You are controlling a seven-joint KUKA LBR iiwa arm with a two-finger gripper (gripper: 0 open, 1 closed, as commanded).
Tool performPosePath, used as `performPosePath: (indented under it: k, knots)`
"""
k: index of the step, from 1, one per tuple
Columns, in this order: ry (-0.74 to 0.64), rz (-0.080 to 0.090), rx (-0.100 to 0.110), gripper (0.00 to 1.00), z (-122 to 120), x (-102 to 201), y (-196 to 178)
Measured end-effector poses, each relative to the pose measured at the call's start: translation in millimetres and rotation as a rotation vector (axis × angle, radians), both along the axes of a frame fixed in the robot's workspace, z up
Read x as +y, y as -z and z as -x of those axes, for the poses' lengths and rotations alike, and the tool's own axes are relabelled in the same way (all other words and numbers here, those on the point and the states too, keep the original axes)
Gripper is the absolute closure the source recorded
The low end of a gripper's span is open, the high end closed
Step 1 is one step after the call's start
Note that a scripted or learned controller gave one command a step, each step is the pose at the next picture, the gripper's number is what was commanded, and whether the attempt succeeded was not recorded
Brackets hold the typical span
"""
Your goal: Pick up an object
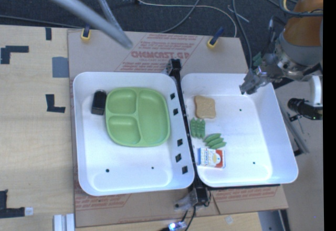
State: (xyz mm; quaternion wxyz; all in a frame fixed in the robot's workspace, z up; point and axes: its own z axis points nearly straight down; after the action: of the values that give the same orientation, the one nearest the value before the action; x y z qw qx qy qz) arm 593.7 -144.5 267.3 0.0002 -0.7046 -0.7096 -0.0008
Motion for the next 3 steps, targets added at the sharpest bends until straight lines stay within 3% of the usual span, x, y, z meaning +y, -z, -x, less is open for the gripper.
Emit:
performPosePath:
  k: [2, 3]
  knots:
    - [0.001, 0.001, 0.001, 1.00, -27, 111, -1]
    - [0.001, 0.000, 0.002, 1.00, -28, 162, 3]
